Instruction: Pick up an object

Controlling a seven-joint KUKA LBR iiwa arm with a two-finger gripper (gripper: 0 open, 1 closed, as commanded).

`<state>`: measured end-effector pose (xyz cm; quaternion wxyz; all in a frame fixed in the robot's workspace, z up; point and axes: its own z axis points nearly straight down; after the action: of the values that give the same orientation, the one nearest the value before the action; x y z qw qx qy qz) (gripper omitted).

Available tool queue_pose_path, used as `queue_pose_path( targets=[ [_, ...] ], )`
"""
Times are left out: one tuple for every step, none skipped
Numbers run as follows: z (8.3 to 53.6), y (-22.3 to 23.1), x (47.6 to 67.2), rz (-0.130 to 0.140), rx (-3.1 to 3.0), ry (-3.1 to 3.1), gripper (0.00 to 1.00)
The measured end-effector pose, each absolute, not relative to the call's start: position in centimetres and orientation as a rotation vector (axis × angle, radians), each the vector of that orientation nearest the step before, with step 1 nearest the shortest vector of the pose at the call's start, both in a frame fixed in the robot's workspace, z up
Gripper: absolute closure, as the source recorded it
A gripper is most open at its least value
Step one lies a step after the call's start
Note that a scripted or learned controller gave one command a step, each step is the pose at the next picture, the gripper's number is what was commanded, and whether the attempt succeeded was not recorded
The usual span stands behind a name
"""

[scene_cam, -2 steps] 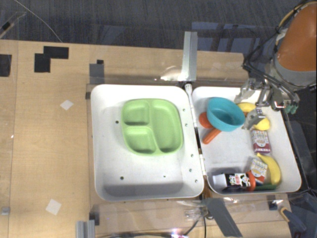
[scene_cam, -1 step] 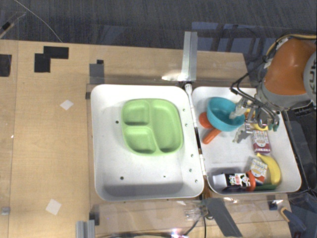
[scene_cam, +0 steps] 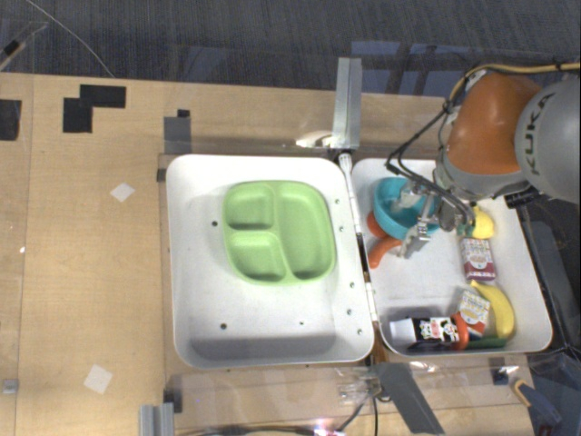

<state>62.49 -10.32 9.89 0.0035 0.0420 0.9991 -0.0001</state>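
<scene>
Overhead, the slanted view shows a wooden bench (scene_cam: 82,271) carrying two shallow white bins side by side. Lying flat near the middle of the left bin (scene_cam: 195,334) is a light green divided plate (scene_cam: 277,231) with three compartments. The right bin (scene_cam: 531,284) holds the small objects. A teal cup (scene_cam: 390,207) sits near its far left corner, tipped on its side, with an orange carrot-like piece (scene_cam: 379,249) just beside it against the left wall. A small yellow item (scene_cam: 484,226) lies toward the right wall, and a dark red packet (scene_cam: 478,262) lies just below it. A yellow banana (scene_cam: 498,308) rests near the right front corner, touching a small printed packet (scene_cam: 472,309). Along the front wall lies a black carton (scene_cam: 427,331) beside a green and red item that is too small to identify. The grey arm, with its orange band (scene_cam: 490,121), reaches in from the right, and its gripper (scene_cam: 425,227) hangs over the far part of the right bin, at the edge of the teal cup. Whether its jaws are apart or together cannot be told, and nothing is visibly between them.
</scene>
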Motion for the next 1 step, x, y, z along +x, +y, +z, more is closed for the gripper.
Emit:
queue_pose_path(
  targets=[
    [9.63, -8.7, 62.98, -0.006, 0.335, 3.126, 0.0]
  ],
)
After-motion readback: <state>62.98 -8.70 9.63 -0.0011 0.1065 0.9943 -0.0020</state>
